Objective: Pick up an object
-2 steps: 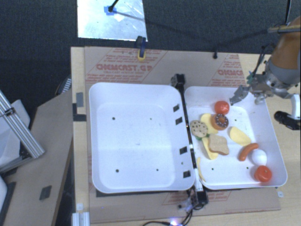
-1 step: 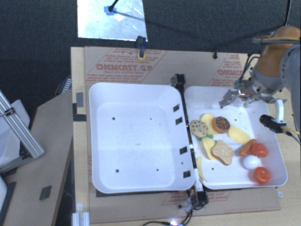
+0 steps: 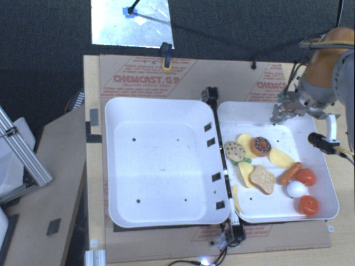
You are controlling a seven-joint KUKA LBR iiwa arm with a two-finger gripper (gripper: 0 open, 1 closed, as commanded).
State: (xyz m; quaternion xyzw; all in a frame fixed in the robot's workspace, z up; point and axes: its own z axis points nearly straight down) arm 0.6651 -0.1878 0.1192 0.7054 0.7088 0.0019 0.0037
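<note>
- Gripper hovers at the upper right, over the right bin's far edge; I cannot tell its opening.
- Toy foods cluster below: donut, bread slice, white egg.

Two white bins on the surface: left bin, right bin. The toy food all lies in the right one. One chocolate-chip cookie. One doughnut with dark icing. One slice of bread. One sausage. Two red, tomato-like pieces, the first beside the sausage, the second near the bin's front corner. One white egg. Several yellow pieces, about four, kinds not clear; the plainest lies just right of the doughnut.
</note>
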